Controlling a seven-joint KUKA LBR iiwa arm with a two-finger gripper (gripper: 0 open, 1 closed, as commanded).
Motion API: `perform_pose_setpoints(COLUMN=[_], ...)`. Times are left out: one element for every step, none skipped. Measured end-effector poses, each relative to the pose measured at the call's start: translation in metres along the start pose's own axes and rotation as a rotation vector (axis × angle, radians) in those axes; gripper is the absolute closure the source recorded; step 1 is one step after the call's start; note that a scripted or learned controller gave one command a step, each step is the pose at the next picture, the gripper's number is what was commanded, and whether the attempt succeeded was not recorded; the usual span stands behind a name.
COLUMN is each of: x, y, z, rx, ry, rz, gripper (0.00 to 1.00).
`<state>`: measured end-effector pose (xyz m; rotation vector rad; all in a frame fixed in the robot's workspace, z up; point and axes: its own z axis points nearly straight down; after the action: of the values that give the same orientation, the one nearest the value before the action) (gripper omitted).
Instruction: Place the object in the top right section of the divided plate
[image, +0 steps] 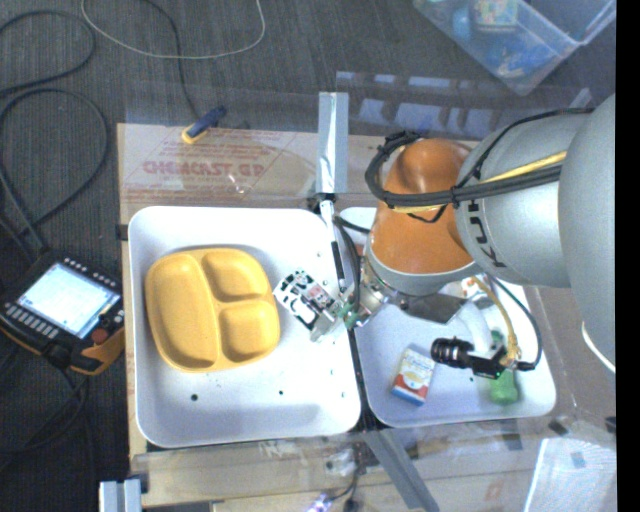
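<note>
My hand hangs low over the right edge of the left bin, just beside the right rim of the yellow divided plate. From this angle I cannot tell how far open my hand is, nor whether it has hold of anything. A white piece with black markings sits at its tip, and I cannot say whether that is mine or cargo.

The loose things I can make out are a small carton and a green lump, both lying in the right bin, well apart from the plate. If the object is one of these, it is not yet picked up.

The top right section is the smaller upper compartment, sharing a low ridge with the one below it. My worry is that I let go too near that ridge, so the object tips into the lower section. Equally, I could release short of the rim and drop it onto the bin floor. Coming down on the rim could also shove the plate.
</note>
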<state>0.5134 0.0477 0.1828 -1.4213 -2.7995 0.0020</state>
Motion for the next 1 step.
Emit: perform_pose_setpoints(x=[0.0127], y=[-0.0274], z=[-0.0003], rx=[-0.001], ry=[-0.001], rz=[-0.235], gripper=[1.0])
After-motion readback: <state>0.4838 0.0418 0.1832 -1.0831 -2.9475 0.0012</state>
